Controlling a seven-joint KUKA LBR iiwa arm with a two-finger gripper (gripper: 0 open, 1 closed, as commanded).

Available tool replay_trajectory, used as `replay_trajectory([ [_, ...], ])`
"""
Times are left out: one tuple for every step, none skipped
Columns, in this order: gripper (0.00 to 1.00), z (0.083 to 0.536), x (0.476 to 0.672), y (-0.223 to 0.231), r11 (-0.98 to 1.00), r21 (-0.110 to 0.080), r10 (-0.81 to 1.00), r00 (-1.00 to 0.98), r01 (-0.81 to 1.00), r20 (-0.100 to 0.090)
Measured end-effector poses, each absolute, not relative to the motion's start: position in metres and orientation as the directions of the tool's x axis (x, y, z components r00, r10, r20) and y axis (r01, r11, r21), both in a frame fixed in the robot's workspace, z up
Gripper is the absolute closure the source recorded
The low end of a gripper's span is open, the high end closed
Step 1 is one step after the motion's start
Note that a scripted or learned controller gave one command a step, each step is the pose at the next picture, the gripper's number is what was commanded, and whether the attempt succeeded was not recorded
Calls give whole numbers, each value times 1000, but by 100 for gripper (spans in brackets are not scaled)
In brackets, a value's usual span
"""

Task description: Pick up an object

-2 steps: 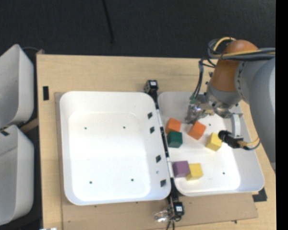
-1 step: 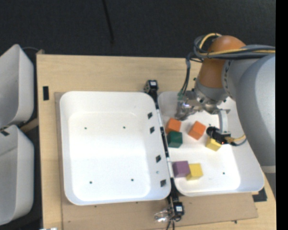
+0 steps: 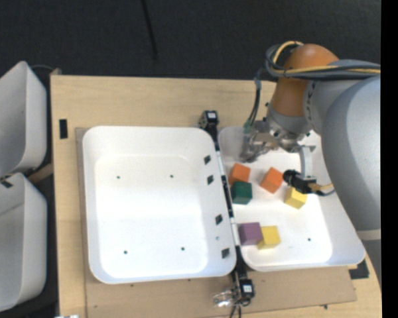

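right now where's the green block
In the right bin, by its left wall, the green block sits just below an orange block and above the purple block.

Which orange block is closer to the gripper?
The left orange block, beside the green block; it lies just below the gripper. The other orange block sits farther right.

claw above right bin, blocks below

From my feed the light is even and fairly bright, seemingly from overhead. The white bins nearly wash out, with soft shadows along their inner walls. The far background is black. Everything looks slightly soft and grainy.
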State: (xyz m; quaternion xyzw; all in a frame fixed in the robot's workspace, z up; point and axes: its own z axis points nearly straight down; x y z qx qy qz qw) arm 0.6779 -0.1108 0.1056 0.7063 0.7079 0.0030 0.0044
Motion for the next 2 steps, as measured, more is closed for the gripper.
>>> replay_trajectory([
  [100,105,692,-111,4,4,1000,-4,1000,-1],
  [100,107,648,-162,-4,13,1000,4,1000,-4],
])
